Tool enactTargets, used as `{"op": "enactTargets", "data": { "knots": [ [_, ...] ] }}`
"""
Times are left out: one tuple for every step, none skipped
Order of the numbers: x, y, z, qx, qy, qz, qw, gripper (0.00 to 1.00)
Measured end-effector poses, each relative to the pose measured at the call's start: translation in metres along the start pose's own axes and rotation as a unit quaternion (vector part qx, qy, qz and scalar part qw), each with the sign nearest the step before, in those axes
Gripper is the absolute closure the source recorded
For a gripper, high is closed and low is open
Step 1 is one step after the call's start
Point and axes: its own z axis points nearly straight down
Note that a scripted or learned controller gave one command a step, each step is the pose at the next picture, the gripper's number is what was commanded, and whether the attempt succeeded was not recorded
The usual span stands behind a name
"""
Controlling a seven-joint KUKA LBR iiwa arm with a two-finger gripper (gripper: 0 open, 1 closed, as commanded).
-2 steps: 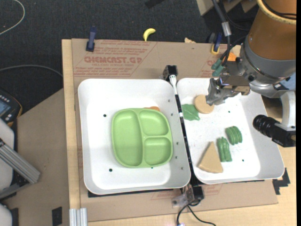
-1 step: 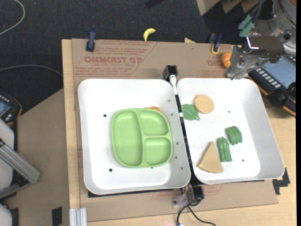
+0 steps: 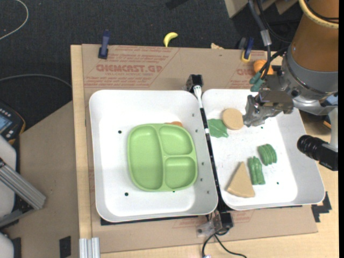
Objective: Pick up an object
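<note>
tan round cookie (image 3: 233, 118) just left of gripper (image 3: 254, 120), touching or nearly; finger state: cannot tell.

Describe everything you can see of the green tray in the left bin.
The green tray is a pale green, plastic-looking plate with rounded corners and three compartments: one long one on its left, two smaller on its right. It lies flat, slightly turned, near the middle of the left bin. Its compartments hold nothing. Something small and orange peeks out at its far edge.
</note>
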Motion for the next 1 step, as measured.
{"op": "enactTargets", "data": {
  "knots": [
    [0.0608,0.0004,0.0201,-0.003,0.001,-0.005,1.0000,1.00]
  ]
}}
